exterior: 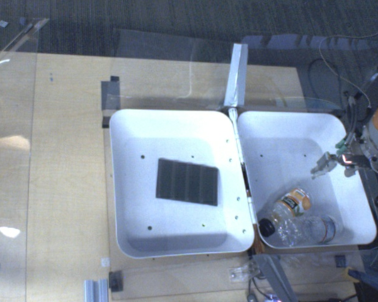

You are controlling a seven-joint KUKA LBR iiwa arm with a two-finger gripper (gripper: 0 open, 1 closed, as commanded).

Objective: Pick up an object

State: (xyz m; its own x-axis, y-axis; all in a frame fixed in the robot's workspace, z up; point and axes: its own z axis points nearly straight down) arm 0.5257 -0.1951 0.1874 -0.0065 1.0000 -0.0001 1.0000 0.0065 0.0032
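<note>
- Bottle [285, 216]: clear plastic, dark cap, yellow label, lying on its side in the right bin [283, 131], lower centre of frame, cap end toward the divider between the bins.
- A clear cup-like item [321, 228] lies just beside it, possibly touching; transparent, so outlines blur together.
- Left bin [123, 168] holds a flat dark ridged mat [187, 182].
- Gripper [331, 162] sits at right edge of frame over the right bin, up and right of the bottle, nothing between the jaws; whether they're apart or together can't be made out.
- Best move, by judgement: descend across the bottle's narrow width, mid-body, clear of the cup.
- Arm mostly cut off at right; worktop [50, 168] glare hides detail.
</note>
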